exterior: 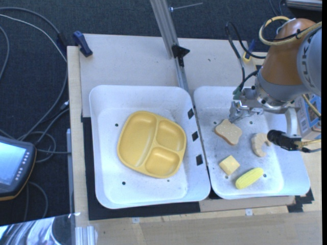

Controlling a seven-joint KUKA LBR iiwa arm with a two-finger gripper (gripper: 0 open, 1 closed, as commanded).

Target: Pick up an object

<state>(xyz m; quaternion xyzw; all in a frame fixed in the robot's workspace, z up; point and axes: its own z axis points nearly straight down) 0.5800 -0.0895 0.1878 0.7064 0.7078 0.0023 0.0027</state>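
The right bin [291, 185] holds several toy foods: a slice of bread [228, 132], a yellow cheese cube [229, 165], an ear of corn [249, 177] and a pale bitten cookie-shaped piece [258, 144]. My gripper [239, 112] hangs over the bin's upper middle, just above and right of the bread slice, fingers pointing down. Nothing shows between them. The arm's orange band and grey wrist lie up and to the right of it.
The left bin [102, 137] carries a yellow divided plate [152, 144]. A metal pole [166, 19] slants down to the divider between the bins. Black cables and a black fitting [278, 138] lie at the right bin's right side. A blue clamp [82, 43] sits on the bench's far left corner.
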